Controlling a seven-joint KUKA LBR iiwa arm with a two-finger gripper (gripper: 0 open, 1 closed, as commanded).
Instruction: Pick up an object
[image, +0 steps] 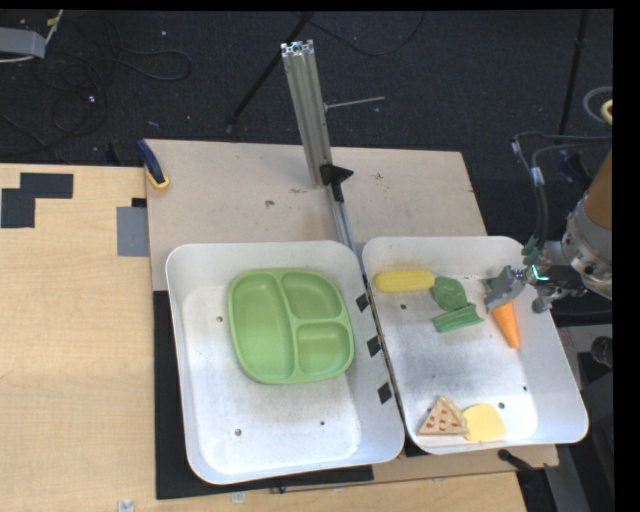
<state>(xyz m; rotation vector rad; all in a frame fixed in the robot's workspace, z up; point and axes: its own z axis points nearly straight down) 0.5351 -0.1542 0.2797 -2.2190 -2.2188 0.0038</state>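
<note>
**Two white bins on a pale wooden bench**

Two shallow white bins (200, 440) lie together above a dark floor with cables. From 3 o'clock the grey arm (590, 240) reaches over the right bin; its two-finger gripper (515, 287) hangs just above the orange plastic carrot (508, 325), whether released or clenched I cannot tell.
</note>
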